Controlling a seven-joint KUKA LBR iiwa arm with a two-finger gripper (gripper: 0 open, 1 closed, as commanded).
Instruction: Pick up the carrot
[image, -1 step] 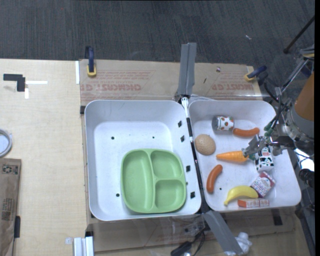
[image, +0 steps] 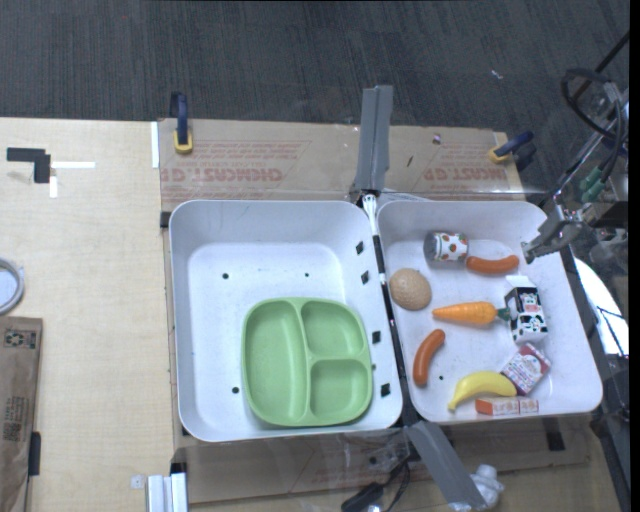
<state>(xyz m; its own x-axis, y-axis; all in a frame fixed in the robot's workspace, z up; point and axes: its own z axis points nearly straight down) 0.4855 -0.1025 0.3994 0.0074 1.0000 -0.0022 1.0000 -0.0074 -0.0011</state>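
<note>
The carrot is orange with a small green top at its right end. It lies on its side in the middle of the right bin. My gripper hangs over the bin's far right corner, above and to the right of the carrot and well apart from it. It is close to the right end of an orange-red sausage. Nothing shows in the gripper.
Around the carrot lie a brown egg-shaped bun, a spotted can, a cow-print carton, a second sausage, a banana and a pink packet. The left bin holds a green divided plate.
</note>
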